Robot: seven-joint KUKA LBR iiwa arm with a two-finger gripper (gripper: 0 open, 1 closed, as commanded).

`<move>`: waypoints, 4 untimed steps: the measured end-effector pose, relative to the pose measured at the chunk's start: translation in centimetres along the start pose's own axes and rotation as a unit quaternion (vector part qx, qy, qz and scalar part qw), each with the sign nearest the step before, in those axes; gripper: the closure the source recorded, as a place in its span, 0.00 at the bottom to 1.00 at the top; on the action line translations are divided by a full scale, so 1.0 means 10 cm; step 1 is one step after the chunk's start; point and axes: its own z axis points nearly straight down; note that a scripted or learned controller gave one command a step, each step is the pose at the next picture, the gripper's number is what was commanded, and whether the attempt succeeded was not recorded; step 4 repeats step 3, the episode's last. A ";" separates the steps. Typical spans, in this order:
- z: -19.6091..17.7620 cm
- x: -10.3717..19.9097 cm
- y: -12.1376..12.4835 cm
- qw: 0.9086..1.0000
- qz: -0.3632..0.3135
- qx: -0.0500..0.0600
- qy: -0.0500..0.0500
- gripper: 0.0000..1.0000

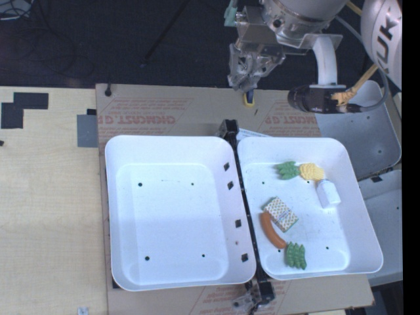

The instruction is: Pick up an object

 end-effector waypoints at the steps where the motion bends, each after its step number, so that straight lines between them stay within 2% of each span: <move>1: 1.60 -0.78 -0.42 1.000 0.005 0.020 -0.003 1.00; 2: 2.30 -1.24 -1.22 1.000 0.004 0.018 -0.001 1.00; 3: 2.02 -2.00 -1.25 1.000 0.004 0.009 -0.002 1.00; 4: 2.02 -2.00 -1.25 1.000 0.004 0.009 -0.002 1.00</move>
